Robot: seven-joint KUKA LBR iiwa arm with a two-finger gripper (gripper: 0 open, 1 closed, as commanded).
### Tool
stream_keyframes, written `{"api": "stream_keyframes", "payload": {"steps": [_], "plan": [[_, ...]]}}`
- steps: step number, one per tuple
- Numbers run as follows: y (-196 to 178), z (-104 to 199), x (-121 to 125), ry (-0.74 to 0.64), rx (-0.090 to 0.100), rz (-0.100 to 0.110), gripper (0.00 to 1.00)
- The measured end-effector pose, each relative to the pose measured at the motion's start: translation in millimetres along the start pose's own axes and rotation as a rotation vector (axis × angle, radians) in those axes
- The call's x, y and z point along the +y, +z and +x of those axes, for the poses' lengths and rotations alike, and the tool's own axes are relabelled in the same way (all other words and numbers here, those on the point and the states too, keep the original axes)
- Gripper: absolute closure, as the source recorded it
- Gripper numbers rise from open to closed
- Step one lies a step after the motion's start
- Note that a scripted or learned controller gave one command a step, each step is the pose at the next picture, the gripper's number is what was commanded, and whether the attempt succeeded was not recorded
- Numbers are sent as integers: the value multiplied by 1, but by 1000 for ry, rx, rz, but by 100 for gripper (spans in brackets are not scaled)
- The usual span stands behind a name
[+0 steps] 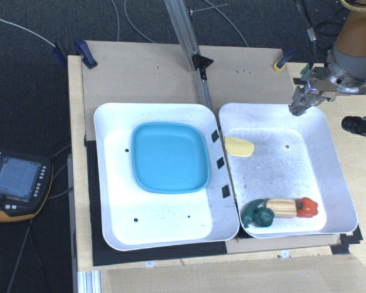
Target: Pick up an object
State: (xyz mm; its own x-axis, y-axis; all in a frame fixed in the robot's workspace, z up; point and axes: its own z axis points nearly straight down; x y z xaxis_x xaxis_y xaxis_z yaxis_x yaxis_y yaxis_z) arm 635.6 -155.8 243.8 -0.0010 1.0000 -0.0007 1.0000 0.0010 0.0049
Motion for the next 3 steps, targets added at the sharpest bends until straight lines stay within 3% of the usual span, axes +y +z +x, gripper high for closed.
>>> {"api": "stream_keyframes", "payload": {"steps": [2, 3], "plan": [[20, 108, 4, -3, 2, 5, 100], [7, 164, 4, -4, 2, 3, 100]]}}
